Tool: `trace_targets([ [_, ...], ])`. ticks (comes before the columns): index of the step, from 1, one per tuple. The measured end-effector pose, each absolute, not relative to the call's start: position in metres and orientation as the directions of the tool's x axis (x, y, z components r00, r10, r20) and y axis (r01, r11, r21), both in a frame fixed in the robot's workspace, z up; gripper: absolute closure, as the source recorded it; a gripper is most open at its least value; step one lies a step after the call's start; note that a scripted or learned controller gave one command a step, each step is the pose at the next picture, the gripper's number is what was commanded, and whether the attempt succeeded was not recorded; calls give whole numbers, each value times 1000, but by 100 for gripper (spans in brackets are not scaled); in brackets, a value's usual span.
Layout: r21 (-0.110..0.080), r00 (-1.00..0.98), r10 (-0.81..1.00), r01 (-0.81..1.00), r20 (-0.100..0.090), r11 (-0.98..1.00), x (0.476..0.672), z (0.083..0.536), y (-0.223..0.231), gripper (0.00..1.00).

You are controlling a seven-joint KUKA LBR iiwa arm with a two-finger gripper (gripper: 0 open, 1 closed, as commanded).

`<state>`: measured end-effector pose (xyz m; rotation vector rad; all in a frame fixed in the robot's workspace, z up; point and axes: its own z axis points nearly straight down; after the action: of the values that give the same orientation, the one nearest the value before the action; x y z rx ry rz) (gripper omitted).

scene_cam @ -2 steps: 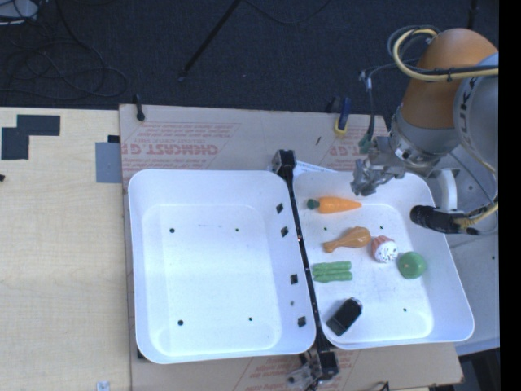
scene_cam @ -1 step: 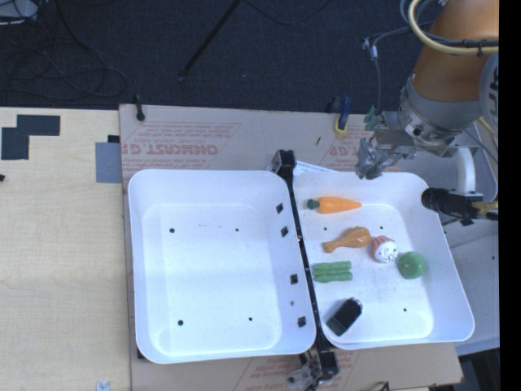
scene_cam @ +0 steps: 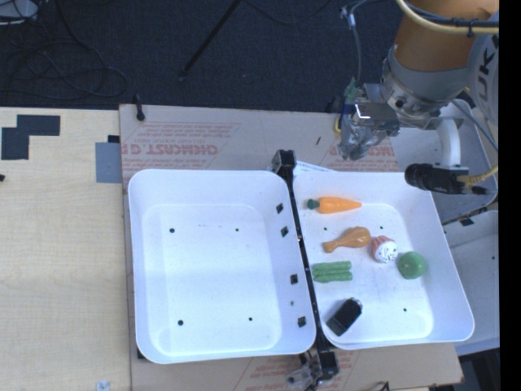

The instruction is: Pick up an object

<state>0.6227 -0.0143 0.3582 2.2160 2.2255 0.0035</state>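
One toy carrot (scene_cam: 337, 205) lying nearest, crosswise in right bin (scene_cam: 444, 243), just below-left of end effector (scene_cam: 356, 147) hovering beyond far rim; finger spread impossible to tell, carrying nothing visible.

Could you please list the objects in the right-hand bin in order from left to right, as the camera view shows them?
Carrot → green beans → black block → chicken drumstick → red and white ball → green ball. The first four overlap in span, so they are ordered by their centres.
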Motion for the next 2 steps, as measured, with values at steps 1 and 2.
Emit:
trace_targets([
  [1, -1, -3, 1000, 1000, 0, 3, 642, 350, 28, 100],
  [2, 1, -5, 1000, 1000, 2, 5, 644, 381, 81, 100],
])
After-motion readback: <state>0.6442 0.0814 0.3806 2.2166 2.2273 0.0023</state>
